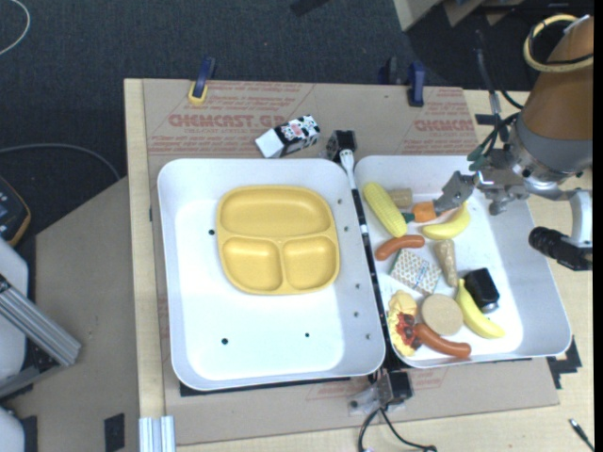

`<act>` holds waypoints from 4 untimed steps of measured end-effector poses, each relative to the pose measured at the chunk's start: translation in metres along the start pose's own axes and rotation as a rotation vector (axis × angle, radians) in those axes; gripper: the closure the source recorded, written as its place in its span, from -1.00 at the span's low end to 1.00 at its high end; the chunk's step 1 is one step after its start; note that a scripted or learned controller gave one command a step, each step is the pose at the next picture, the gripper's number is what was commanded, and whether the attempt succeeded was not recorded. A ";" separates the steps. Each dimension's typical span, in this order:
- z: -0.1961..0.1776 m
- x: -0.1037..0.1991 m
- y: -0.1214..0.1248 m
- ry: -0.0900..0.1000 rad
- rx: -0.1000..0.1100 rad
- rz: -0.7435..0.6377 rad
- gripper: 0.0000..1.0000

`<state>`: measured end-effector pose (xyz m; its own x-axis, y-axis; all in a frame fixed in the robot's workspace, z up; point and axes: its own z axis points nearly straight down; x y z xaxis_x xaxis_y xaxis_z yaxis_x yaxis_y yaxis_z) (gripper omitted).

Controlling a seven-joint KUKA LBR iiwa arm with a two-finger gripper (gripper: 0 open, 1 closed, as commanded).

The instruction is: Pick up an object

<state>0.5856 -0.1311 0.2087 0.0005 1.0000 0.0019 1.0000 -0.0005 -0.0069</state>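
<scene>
Nothing is lifted yet. All the toy food lies in the right bin, including a banana just beside the gripper; whether its jaws are open or holding anything, I cannot tell. The grasp remains to be done.

The right bin is packed with toy food: a corn cob lying diagonally at the far left, a banana just right of it, a hot dog below, then a second banana near the right, with a black block resting against it, and another sausage at the near edge.
</scene>
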 end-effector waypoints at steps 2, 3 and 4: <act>0.112 -0.007 -0.017 0.000 -0.001 0.001 -1.00; 0.123 -0.007 -0.016 -0.002 -0.007 0.000 -1.00; 0.114 -0.007 -0.016 -0.001 -0.007 0.001 1.00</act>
<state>0.5685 -0.1380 0.0952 0.0017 1.0000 0.0005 1.0000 -0.0017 0.0000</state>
